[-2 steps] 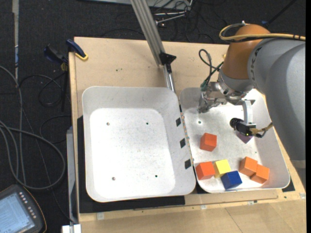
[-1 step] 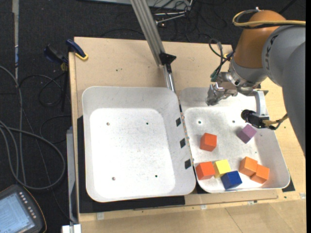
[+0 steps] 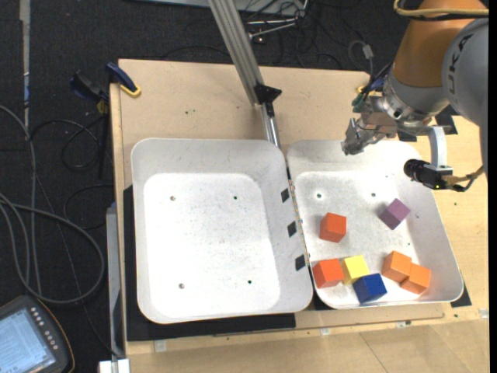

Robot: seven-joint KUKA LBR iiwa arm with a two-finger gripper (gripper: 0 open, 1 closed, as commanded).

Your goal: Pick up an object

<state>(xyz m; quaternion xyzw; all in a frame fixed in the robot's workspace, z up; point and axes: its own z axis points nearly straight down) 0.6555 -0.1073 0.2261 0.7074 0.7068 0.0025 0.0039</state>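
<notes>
While six blocks lie in the right bin [image 3: 435, 231], none is between the fingers of the tool [image 3: 356, 144]. An orange cube [image 3: 333, 227] sits alone near the bin's middle, apart from the rest. A purple block [image 3: 394, 213] lies to its right, toward the bin's right wall, also by itself. Along the near edge a second orange block [image 3: 328, 272] touches a yellow block [image 3: 356, 266], and a blue block [image 3: 370, 287] sits just beside the yellow one, nearer the rim. To their right, two orange pieces [image 3: 407, 272] lie pressed together by the near right corner.

All of these lie well apart from the tool, which hangs over the far edge of the right bin, above its upper rim, at the end of the arm [image 3: 439, 49]. Whether it is released or clenched cannot be told at this size.

The left bin [image 3: 206, 224] sits beside the right one on the table [image 3: 194, 92]. A metal pole [image 3: 237, 41] slants down to the seam between the bins.
</notes>
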